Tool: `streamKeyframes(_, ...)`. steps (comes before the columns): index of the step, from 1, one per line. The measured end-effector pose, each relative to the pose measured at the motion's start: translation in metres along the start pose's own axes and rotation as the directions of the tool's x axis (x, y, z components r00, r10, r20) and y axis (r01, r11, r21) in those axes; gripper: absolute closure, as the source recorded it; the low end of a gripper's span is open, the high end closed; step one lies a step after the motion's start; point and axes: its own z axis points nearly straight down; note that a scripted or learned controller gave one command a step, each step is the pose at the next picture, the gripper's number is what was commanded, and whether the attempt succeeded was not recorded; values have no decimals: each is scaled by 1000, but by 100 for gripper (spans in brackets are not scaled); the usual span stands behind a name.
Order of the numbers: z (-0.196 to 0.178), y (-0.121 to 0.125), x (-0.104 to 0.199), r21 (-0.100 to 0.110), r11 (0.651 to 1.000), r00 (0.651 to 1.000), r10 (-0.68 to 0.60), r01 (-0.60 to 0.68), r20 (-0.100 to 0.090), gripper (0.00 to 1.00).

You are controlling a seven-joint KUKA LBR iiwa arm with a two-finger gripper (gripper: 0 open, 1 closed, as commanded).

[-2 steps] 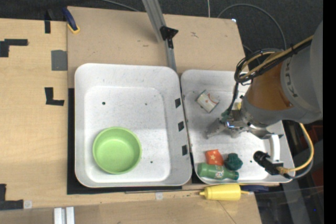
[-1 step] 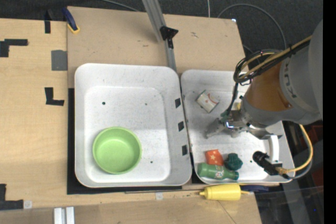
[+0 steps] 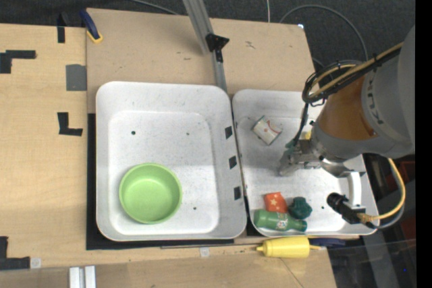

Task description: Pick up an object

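**Pincer down in right bin, nothing seen in its grip**

Going L to R, we see the desk (image 3: pixel 155 54) w/ black tape marks on its left part. The left bin (image 3: pixel 162 101) holds a green bowl (image 3: pixel 150 193) in its near-left corner, upright, mouth up. Next comes the right bin (image 3: pixel 260 165). In its upper part lies a small white-grey object (image 3: pixel 266 130), tilted, apart from the rest. Along its near edge we spot a green object (image 3: pixel 278 220) lying flat, w/ a red-orange piece (image 3: pixel 275 201) and a dark green lump (image 3: pixel 300 207) touching or just beside it. A yellow object (image 3: pixel 286 247) lies on the desk just outside the bin's near rim. The pincer (image 3: pixel 295 163) sits low over the bin's middle, between the white-grey object and the near-edge cluster; we can't tell whether it's open or closed. The arm (image 3: pixel 358 111) w/ orange band reaches in from the R.
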Motion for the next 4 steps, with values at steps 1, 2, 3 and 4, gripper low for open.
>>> streamKeyframes(1, -62, 0, 3, -5, 1000, 1000, -1, 1, 1, 100)
streamKeyframes(2, -107, 5, -1, -5, 1000, 1000, 0, 0, 2, 100)
streamKeyframes(3, -128, 6, -1, -2, 1000, 1000, -1, 1, 1, 100)
streamKeyframes(4, -120, 18, 51, 0, 1000, 1000, -5, 5, 0, 100)
